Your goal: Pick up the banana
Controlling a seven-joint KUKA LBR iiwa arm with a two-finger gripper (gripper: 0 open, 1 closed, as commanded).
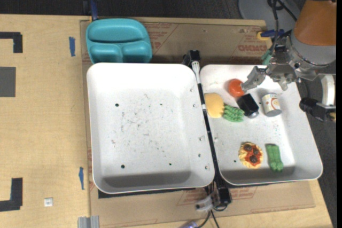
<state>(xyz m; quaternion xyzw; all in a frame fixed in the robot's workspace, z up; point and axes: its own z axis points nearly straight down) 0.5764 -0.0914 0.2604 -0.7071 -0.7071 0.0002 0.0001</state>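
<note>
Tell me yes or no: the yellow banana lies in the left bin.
No. The yellow banana lies in the right bin, against its left wall, beside a green toy.

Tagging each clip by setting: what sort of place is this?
Most likely a robotics lab bench for pick-and-place trials: two white bins on cardboard marked with blue tape, toy food such as a small pizza, and a grey arm's gripper over the right bin.

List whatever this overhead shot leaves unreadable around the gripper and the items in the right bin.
- Gripper: too small and blurred to read its opening.
- Small can: label print too small to read.
- Black object: shape unclear, partly under the gripper.
- Arm: cut off by the right edge.
- Yellow item, possibly the banana: too blurred to confirm.
</note>
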